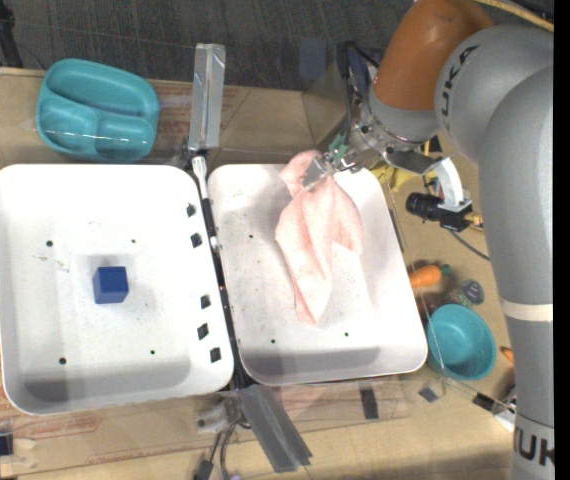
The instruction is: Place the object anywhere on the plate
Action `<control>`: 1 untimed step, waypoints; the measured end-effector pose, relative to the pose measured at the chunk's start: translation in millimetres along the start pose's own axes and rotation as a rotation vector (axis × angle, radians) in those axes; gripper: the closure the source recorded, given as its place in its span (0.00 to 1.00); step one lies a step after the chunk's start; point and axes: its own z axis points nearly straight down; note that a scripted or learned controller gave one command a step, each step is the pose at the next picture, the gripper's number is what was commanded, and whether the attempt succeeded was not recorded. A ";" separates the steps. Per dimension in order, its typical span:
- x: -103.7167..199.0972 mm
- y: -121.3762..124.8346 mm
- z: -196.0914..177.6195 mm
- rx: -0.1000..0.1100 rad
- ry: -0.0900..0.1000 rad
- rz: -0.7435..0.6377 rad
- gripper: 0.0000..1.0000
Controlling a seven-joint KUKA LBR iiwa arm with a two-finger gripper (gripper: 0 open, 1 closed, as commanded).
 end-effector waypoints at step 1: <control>83.4 22.6 -104.6 -0.002 0.000 -0.001 1.00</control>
